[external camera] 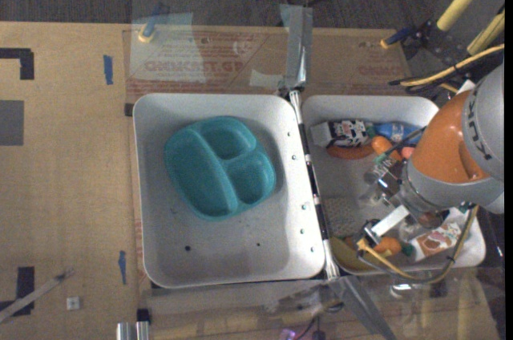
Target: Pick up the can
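Note:
In the right bin (353,104), a white container with black cow-like patches (346,130) lies on its side at the far left; I cannot tell whether it is the can. An orange object (353,147) rests against it, and a blue item (397,127) lies to its right. My gripper (384,172) hangs low over the middle of the right bin, just right of and nearer than the patched container. The grey and orange wrist (453,154) hides most of the bin's right half. No object shows in the gripper.
The left bin (152,234) holds a teal divided plate (220,166). At the right bin's near edge lie a yellow-green curved thing (350,254), a small orange piece (389,244) and a white and red packet (439,239). A metal strip (309,186) separates the bins.

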`<state>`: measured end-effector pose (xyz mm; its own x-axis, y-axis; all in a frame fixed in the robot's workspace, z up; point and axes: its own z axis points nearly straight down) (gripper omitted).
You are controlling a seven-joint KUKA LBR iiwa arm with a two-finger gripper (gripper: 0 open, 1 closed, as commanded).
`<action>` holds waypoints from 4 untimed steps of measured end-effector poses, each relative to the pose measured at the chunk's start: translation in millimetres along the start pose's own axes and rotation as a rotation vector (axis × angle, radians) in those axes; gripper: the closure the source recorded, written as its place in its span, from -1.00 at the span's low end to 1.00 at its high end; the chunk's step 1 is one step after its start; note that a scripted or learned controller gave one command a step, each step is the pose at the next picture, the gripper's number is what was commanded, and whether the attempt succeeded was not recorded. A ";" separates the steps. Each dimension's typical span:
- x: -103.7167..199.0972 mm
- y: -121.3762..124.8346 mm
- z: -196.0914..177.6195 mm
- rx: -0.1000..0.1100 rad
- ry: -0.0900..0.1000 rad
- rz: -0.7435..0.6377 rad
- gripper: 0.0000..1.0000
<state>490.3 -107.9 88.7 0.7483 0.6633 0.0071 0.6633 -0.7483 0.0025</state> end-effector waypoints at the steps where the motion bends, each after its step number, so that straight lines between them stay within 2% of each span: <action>1: 52.6 116.6 2.2 -0.001 -0.005 0.059 -1.00; 2: 85.0 152.3 3.5 0.016 -0.005 -0.146 -1.00; 3: 49.5 105.4 1.8 0.002 -0.005 -0.158 -1.00; 4: 25.2 76.8 -83.5 0.003 -0.008 0.010 -1.00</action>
<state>559.5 -148.9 172.6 0.7551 0.6556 -0.0010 0.6556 -0.7551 -0.0003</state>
